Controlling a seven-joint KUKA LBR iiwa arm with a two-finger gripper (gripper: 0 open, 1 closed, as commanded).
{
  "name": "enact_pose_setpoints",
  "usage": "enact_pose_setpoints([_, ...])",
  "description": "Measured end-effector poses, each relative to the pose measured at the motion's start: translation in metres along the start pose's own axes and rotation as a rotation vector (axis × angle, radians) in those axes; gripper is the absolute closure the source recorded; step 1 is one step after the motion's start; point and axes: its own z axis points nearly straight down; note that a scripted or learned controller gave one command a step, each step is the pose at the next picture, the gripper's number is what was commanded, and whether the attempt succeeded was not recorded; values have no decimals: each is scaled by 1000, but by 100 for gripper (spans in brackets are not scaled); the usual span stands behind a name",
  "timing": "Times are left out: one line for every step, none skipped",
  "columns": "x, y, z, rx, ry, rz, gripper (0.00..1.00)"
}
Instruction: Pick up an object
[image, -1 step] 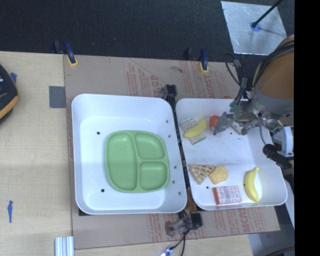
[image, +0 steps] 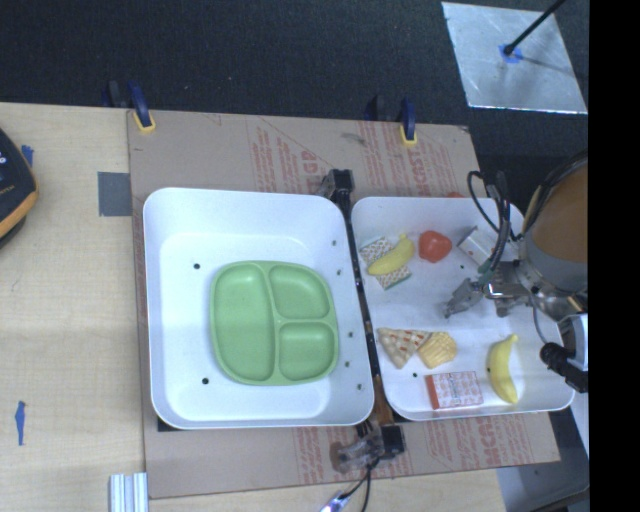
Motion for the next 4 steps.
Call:
enact_pose_setpoints([-6, 78, 36, -2, 1, 0, 0])
enact_pose_setpoints([-35, 113, 42, 43, 7, -4, 0])
enact_pose_setpoints([-39, 113, 42, 43, 8, -3, 0])
enact_pose_setpoints([-39, 113, 42, 42, 9, -4, 0])
